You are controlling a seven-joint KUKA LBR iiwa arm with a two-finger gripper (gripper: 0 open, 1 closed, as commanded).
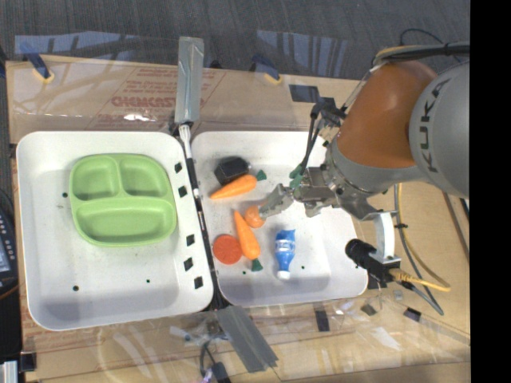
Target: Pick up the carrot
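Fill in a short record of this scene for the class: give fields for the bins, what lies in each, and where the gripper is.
left bin: green divided plate
right bin: two carrots, black object, red disc, blue bottle
upper carrot: lying beside the black object
lower carrot: next to the red disc
gripper: over the right bin, near a small orange piece
arm: reaching in from the right

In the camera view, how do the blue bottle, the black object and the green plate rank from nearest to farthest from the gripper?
Measured from the gripper:
1. Blue bottle, just below it in the right bin.
2. Black object, up and to the left, same bin.
3. Green plate, far left, in the other bin.
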